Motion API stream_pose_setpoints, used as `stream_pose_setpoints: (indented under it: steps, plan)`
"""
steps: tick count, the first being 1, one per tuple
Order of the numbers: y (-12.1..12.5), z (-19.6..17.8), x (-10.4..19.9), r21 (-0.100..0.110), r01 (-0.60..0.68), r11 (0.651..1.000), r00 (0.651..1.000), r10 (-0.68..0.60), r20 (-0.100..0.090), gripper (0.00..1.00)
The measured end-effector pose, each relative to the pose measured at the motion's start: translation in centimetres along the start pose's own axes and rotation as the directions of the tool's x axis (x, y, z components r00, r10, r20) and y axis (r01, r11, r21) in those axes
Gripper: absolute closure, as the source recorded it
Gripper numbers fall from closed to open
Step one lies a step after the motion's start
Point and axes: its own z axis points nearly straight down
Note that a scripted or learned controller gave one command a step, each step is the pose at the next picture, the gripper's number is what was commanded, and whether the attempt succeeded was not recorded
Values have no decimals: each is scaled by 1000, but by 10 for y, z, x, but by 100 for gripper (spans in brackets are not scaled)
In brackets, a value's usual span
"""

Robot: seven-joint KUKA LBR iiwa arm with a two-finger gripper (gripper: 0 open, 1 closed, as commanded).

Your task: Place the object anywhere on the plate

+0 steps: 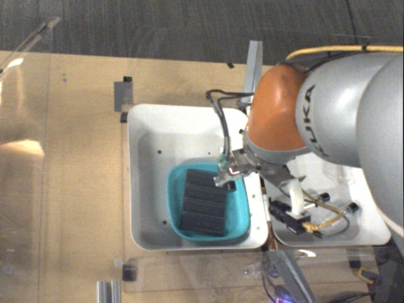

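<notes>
Low in the middle of the frame, the dark ribbed block (203,202) lies on the teal plate (238,214) inside the left bin (145,169). It looks light and stiff, best gripped across its narrow sides. Whether the gripper (224,174) is spread cannot be told.

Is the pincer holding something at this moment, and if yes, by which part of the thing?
It cannot be told. The pincer sits at the upper right corner of the dark ridged block lying on the teal plate, but the wrist hides any contact.
</notes>
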Motion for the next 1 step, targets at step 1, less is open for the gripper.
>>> stream_pose_setpoints:
  steps: [1]
  plan:
    - [0,0,-1,0,-1,1000,1000,1,0,0]
